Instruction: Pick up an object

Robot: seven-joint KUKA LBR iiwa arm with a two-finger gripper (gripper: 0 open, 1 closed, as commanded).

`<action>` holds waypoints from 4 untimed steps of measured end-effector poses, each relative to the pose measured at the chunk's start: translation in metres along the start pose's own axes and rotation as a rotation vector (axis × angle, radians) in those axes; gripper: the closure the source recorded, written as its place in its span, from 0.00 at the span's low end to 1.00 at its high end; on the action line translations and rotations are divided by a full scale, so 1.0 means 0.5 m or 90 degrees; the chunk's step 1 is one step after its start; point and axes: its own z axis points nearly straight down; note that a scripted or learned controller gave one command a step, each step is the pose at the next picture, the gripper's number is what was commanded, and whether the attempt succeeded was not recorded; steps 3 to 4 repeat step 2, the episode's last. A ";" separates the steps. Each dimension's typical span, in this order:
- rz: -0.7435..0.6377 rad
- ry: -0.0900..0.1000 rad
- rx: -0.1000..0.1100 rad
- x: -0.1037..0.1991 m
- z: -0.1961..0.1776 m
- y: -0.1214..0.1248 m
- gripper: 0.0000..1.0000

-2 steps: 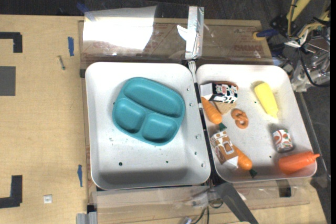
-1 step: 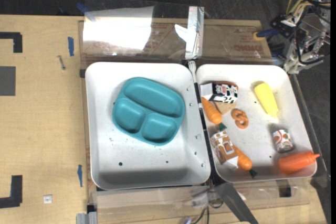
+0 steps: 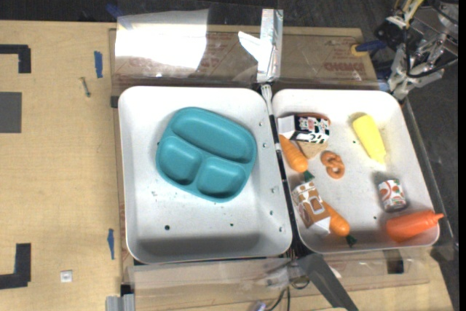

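The yellow corn (image 3: 369, 135) lies near the right bin's (image 3: 415, 156) back right corner, well apart from its neighbours; it looks light, stiff and smooth, best pinched across its narrow middle. Nearer the front right corner sit a small can (image 3: 392, 194) and an orange carrot (image 3: 412, 224). The gripper (image 3: 419, 58) hangs beyond the back right corner amid cables; its state cannot be told.
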 end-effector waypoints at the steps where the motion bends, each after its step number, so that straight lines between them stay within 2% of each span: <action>1: 0.032 0.001 -0.001 0.045 0.026 -0.036 1.00; 2: 0.031 -0.005 0.007 0.040 -0.004 -0.039 1.00; 4: 0.031 -0.005 0.007 0.040 -0.004 -0.039 1.00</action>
